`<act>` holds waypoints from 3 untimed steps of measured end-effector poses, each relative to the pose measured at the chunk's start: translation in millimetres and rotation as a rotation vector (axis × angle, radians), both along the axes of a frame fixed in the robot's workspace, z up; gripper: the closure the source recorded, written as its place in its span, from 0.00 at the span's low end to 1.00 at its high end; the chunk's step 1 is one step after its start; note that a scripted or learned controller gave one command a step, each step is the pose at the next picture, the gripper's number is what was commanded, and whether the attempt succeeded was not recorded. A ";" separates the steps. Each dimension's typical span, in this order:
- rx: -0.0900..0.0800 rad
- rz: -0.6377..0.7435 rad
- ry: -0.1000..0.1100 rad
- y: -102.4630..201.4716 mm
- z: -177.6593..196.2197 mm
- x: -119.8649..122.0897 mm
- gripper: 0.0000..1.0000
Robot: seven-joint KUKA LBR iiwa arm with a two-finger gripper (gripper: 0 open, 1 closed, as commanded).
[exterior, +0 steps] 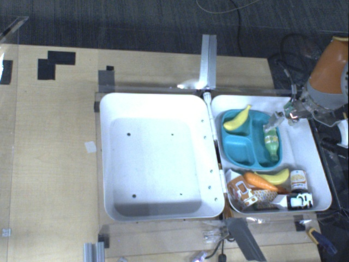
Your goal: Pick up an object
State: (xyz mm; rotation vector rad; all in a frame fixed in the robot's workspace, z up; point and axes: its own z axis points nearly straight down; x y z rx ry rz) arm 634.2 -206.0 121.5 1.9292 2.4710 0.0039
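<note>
Evidently nothing was yet lifted: gripper (288,115) was poised at right bin (319,162) rim above blue tray (245,149); finger state could not be told.

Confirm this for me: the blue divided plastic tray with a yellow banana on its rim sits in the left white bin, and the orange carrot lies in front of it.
Not quite. The camera view shows the blue divided plastic tray, yellow banana on its rim, in the right white bin, not the left. The orange carrot does lie in front of it.
</note>
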 end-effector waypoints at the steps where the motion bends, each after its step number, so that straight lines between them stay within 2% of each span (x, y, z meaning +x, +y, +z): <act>1: -0.001 0.166 0.000 2.1 27.2 -24.7 0.00; 2: -0.002 0.145 -0.007 56.4 0.7 -96.3 0.00; 3: -0.011 0.150 -0.026 41.0 -17.9 -65.6 0.00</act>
